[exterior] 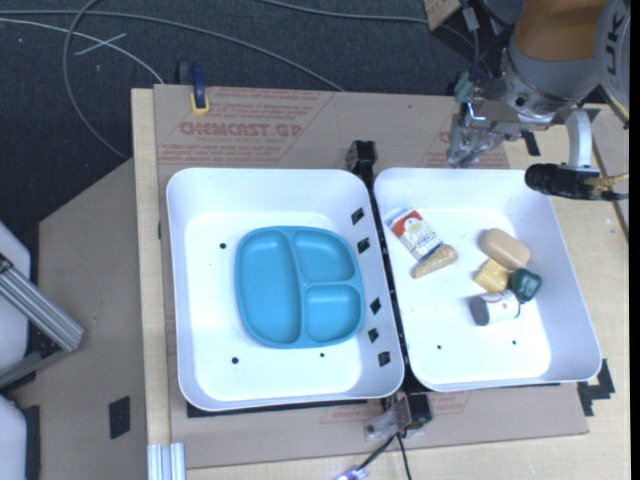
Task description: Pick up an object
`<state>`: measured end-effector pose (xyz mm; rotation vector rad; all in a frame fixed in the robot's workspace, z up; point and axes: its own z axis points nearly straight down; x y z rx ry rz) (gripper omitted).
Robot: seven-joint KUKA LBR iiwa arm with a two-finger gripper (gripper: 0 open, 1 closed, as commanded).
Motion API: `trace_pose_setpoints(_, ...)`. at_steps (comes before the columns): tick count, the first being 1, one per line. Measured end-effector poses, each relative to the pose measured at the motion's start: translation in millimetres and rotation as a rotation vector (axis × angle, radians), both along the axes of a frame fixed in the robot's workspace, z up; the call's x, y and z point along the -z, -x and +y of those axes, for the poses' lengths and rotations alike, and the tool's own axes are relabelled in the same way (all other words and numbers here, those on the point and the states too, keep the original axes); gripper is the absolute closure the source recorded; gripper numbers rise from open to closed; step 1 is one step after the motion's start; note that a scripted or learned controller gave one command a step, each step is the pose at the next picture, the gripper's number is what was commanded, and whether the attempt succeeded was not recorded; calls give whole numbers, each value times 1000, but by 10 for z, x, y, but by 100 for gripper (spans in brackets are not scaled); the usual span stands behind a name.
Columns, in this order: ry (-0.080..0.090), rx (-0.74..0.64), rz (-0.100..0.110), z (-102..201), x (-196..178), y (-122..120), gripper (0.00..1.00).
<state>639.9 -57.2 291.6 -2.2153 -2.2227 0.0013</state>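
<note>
Objects for the pick lie clustered in the right bin (560, 343), at the right of the frame: a small red-and-white packet (414, 232) with a tan, crumbly-looking piece (435, 262) touching its lower end, and further right a rounded tan lump (503, 247), a yellow block (491, 275), a dark green piece (525, 285) and a grey-ended white item (492, 310) all crowded together; these all look light and small, so weight should be no trouble, but the packet is probably flat, slick and yielding, best taken across its narrow width; the rounded lump may roll or squirt out unless gripped across its short axis; the crowded group leaves little room for fingers beside any one piece. The pincer (470, 140) hovers at the upper right, over the worktop (300, 118) just beyond the bin's far rim; whether it is spread or pressed together I cannot tell, since it is small and tangled with cables; it holds nothing visible. The left bin (190, 268) carries a blue divided plate (298, 285). The arm's upper part is cut off by the frame's top edge.
</note>
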Motion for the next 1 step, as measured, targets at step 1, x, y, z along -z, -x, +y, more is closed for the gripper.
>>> trace_pose_setpoints(1,0,-1,0,449,1,248,100)
